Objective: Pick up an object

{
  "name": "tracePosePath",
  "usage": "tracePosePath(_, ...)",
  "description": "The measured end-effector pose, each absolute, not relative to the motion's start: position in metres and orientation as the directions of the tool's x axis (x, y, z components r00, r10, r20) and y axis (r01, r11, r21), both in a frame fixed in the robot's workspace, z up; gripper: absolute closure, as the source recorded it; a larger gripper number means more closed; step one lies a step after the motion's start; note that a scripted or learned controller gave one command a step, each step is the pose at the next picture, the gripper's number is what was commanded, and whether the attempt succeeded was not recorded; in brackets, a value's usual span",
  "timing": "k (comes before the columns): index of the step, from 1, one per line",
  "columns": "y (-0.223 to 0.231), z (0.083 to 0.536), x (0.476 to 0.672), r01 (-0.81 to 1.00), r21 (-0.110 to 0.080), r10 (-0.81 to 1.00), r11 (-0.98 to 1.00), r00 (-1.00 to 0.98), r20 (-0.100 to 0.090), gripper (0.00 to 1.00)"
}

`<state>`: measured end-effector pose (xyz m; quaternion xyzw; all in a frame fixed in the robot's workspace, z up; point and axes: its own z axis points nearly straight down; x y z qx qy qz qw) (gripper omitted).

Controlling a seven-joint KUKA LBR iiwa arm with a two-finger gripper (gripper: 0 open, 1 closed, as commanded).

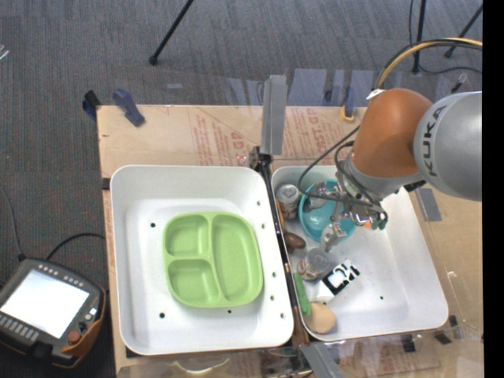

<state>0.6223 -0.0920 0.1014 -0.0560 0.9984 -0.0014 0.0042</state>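
The right bin (409,290) holds a cluster of small objects along its left side: a teal bowl (315,215), a small can (287,194), a brown piece (294,240), a clear cup (318,261), a black-and-white box (340,277), a green stick (302,294) and a tan rounded lump (321,317). My gripper (340,228) hangs low over the teal bowl's right part, just above the clear cup. The orange wrist band and metal hardware cover much of it. Nothing shows between its tips.
In the left bin (130,203) lies a green divided plate (213,258). A grey upright post (273,124) stands behind the seam between the bins. A tablet pendant (47,305) rests off the bench at lower left. Tripod legs stand on the carpet behind.
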Motion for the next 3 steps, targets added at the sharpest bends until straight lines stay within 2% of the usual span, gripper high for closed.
tracePosePath(1, -0.092, 0.088, 0.566, -0.041, 0.001, -0.041, 0.999, -0.999, 0.001, 0.00)
tracePosePath(2, -0.092, 0.090, 0.639, 0.209, -0.007, 0.209, 0.978, -0.978, 0.026, 0.00)
tracePosePath(3, -0.167, 0.088, 0.560, 0.250, -0.001, 0.250, 0.968, -0.968, -0.001, 0.00)
